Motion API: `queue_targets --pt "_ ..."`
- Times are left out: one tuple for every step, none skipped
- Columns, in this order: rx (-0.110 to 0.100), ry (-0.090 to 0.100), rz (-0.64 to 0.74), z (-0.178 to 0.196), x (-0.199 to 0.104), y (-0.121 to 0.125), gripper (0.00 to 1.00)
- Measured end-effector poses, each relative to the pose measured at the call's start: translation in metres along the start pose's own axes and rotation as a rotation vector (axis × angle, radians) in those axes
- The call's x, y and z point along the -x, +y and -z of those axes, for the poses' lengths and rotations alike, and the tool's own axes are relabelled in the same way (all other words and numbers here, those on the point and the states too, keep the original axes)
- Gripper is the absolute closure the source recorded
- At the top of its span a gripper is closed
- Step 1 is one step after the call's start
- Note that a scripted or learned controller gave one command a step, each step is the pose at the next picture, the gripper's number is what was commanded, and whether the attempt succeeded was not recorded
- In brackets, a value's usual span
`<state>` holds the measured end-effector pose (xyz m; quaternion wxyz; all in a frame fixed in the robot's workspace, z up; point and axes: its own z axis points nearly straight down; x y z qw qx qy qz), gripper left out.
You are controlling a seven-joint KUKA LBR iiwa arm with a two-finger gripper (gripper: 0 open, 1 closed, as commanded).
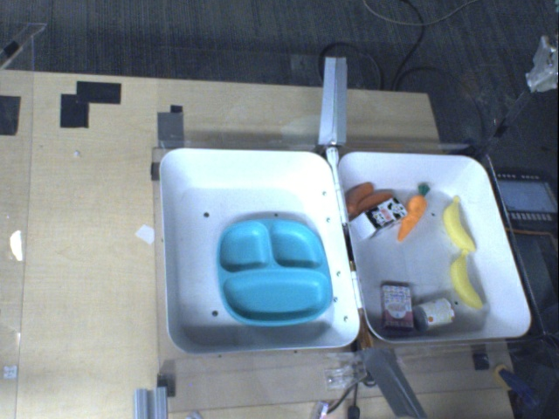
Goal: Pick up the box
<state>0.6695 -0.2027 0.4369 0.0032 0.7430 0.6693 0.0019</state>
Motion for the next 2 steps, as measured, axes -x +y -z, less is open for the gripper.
queue_targets --pt "-0.002 0.000 -0.081 -0.0010 -0.0007 -0.0020 1.00" --pt "-0.001 0.000 -0.130 -0.0097 -0.0025 -0.0004 1.00"
